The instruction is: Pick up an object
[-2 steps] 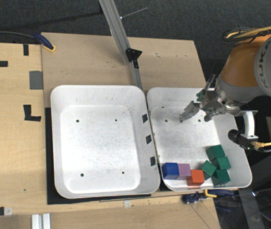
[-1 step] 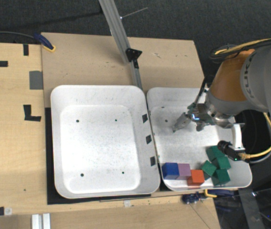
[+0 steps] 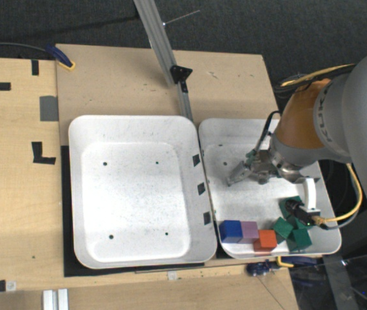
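Arm: the grey arm enters from the frame's right edge, its orange band (image 3: 302,118) at centre right, the wrist bent down and leftward into the right bin (image 3: 235,134).
End effector: the end effector (image 3: 236,175) sits low over the middle of the right bin's floor, fingers pointing toward the frame's left and spread apart, nothing between them.
Blocks: a blue block (image 3: 231,230), a purple block (image 3: 249,230), an orange block (image 3: 266,239) and green blocks (image 3: 291,230) cluster along the right bin's lower edge, well apart from the fingers.
Left bin: the left bin (image 3: 80,134) occupies the frame's centre.
Counter: the wooden counter (image 3: 15,192) carries both bins; a grey metal rail (image 3: 157,31) slants in from the top.
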Available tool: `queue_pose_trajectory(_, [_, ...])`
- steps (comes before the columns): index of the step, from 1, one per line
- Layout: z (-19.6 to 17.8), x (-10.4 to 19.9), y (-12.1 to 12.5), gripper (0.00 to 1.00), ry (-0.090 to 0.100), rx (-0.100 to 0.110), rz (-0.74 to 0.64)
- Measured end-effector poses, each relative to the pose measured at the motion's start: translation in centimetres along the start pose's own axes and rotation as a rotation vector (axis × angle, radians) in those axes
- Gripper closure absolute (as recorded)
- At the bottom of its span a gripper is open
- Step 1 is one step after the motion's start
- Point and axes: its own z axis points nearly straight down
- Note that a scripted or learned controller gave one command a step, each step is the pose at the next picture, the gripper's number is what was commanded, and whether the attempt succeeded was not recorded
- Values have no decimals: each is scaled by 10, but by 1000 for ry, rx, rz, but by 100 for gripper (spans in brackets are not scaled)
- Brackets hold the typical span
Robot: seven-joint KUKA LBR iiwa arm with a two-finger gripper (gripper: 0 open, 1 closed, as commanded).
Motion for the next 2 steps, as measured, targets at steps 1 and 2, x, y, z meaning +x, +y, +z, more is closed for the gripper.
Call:
queue_pose_trajectory(1, [-12,1,1,100,2,-2,-1])
queue_pose_trajectory(2, [-55,-4,0,100,0,-7,1])
